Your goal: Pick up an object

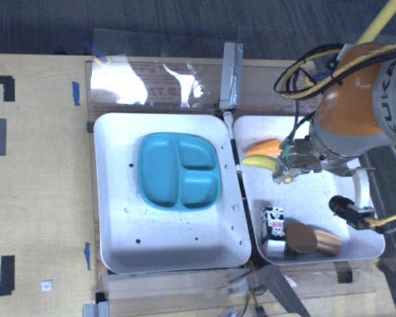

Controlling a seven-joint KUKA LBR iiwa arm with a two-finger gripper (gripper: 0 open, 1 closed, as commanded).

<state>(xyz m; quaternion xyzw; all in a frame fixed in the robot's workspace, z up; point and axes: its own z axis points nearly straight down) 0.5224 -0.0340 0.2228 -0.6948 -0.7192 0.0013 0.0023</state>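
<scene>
Camera view, taken from the near edge of the table (39,177) outward: the right white plastic bin (317,210) holds three clusters of things. Nearest, against its near wall, lies a brown wooden brush-like piece with a dark rounded head and a tan handle (310,240), long axis running left to right. Just beside it on the left stands a small black-and-white printed carton (273,221). Farther back, near the divider between the bins, lie a yellow plastic banana (259,163) and an orange carrot-shaped toy (267,147), touching or almost so, both stretched left to right with their tips pointing left.

The jaws (287,170) hang at the banana's right end, at the tip of the grey arm with the orange band (350,107). The banana therefore lies just to the left of them, its length running away from them, so I judge it the likeliest target; a grip would need to cross its narrow width. Whether the jaws are released or clenched I cannot tell, since the wrist and cables cover them, and nothing visibly sits between them.

The left white bin (119,230) carries a blue divided plastic plate (178,170), well apart from the arm.
</scene>
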